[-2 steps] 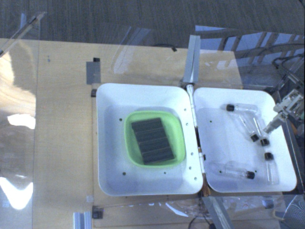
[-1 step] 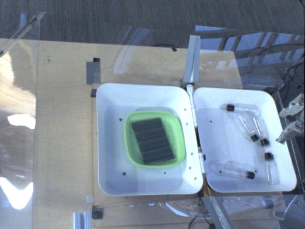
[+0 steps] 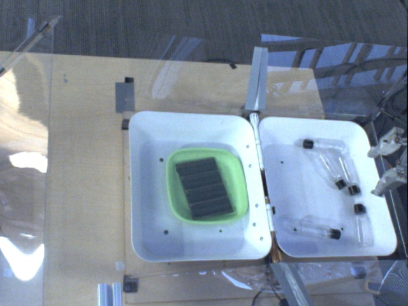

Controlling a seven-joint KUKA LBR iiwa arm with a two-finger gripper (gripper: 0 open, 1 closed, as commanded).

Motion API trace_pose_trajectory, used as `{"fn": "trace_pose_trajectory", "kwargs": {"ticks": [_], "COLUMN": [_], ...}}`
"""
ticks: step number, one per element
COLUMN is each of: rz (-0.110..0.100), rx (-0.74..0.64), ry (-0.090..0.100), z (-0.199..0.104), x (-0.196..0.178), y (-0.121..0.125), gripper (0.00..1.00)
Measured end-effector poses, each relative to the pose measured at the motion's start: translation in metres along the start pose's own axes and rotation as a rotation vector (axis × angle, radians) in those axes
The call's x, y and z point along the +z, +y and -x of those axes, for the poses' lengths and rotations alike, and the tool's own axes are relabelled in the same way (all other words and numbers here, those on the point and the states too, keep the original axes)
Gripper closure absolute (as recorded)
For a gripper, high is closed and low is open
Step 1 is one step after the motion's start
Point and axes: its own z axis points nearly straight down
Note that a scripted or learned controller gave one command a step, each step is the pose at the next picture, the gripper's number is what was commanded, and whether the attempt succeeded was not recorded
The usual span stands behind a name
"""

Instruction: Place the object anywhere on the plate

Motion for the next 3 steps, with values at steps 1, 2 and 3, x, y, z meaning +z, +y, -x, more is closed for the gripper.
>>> {"fn": "trace_pose_trajectory", "kwargs": {"ticks": [1, 2, 3], "rz": [0.001, 0.001, 0.001], "rx": [0.042, -0.13, -0.098], "ry": [0.002, 0.001, 0.001], "z": [-0.001, 0.04, 0.045], "x": [0.037, 0.029, 0.03], "y": [0.0, 0.01, 0.012], "gripper": [0.0, 0.0, 0.0]}}
